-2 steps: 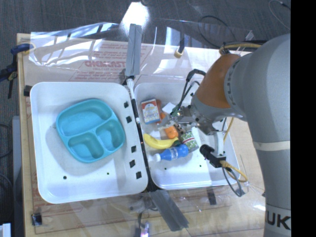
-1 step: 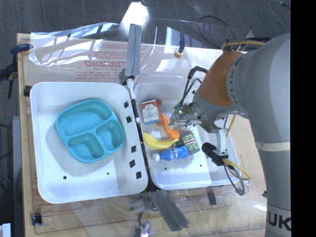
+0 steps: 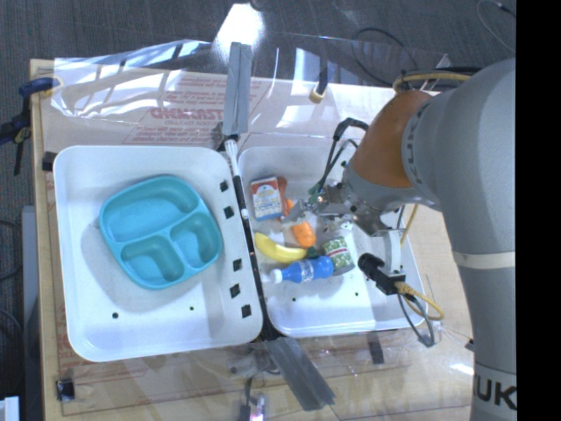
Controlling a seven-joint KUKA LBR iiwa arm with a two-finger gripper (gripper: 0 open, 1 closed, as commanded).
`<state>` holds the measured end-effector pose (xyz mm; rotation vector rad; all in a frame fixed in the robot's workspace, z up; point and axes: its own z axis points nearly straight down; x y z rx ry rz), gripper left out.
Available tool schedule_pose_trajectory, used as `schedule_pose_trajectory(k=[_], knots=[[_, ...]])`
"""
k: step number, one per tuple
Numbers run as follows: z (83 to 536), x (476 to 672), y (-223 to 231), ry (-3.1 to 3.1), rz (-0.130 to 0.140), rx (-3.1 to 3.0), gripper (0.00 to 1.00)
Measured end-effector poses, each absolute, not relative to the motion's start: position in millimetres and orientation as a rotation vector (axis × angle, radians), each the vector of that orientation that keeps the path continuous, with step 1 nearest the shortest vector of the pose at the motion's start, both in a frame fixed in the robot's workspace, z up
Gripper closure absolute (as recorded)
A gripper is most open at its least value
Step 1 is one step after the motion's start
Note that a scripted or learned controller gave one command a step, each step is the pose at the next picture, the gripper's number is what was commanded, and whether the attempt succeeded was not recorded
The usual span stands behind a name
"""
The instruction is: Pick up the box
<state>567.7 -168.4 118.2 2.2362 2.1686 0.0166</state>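
Gripper [image 3: 323,220] is down in the right bin [image 3: 386,318], over the little pile of stuff. Arm's blocking it, so whether it's open or closed I can't tell. Around it: one orange carrot-looking thing [image 3: 303,233], one banana [image 3: 279,251], one blue-capped bottle [image 3: 302,271], one green-labelled can [image 3: 340,254]. One box [image 3: 266,197], orange and white, lies flat near that bin's far-left corner, apart from the gripper. Left bin [image 3: 88,323] has one blue divided plate [image 3: 160,230].

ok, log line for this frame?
task: pick box | box: right bin, upper left, flat | tool: low over bin middle, right of box | left bin: blue tray
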Motion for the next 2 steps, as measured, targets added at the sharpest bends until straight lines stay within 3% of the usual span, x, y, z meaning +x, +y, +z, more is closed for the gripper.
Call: schedule_pose_trajectory(k=[1,2], knots=[[103.9,586.9,-194.2,2.151,0.018,2.270,0.00],[92.3,571.3,-163.6,2.231,0.000,2.216,0.00]])
